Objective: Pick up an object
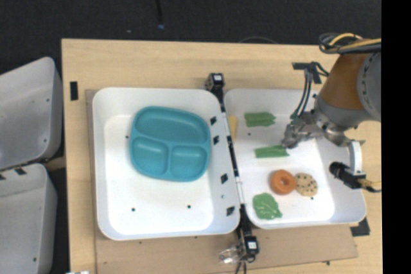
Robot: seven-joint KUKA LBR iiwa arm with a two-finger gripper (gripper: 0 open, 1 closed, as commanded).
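The right bin (340, 205) holds a green rectangular piece (259, 119) near its back, a narrow green strip (271, 152) in the middle, an orange ring (282, 181), a speckled cookie (306, 185) beside the ring, and a green leafy piece (266, 206) at the front. A yellow piece (233, 127) lies against the bin's left wall. My gripper (292, 138) hangs just above the right end of the narrow green strip, with the arm reaching in from the right. Nothing visible sits between its fingers.
The left bin (115, 215) carries a teal divided plate (171, 143). A black divider with clips (228, 157) runs between the two bins. Cables (340, 42) loop over the arm at the upper right.
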